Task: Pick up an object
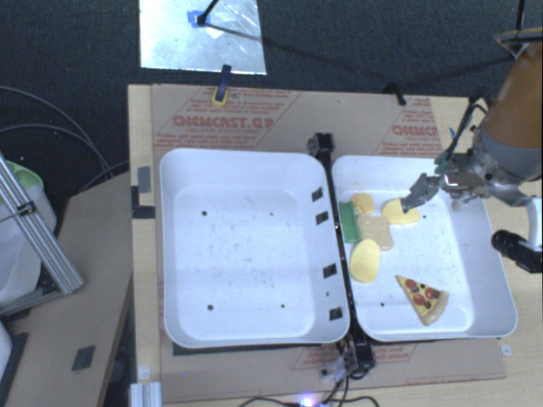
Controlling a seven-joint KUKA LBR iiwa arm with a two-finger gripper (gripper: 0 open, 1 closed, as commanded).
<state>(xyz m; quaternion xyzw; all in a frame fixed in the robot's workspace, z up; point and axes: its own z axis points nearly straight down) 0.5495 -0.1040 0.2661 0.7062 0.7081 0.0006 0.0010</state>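
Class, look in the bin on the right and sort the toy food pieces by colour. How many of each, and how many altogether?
Yellow pieces: 3
Green pieces: 1
Tan pieces: 1
Pizza slices, mixed colours: 1
Total: 6

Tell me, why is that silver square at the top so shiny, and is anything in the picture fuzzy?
In the camera view, the silver sheet throws back the light in pale streaks, so it glares. The white bins are evenly lit with soft shadows along their walls. The pizza slice looks fairly sharp, while the claw and the arm's orange band look a bit soft.
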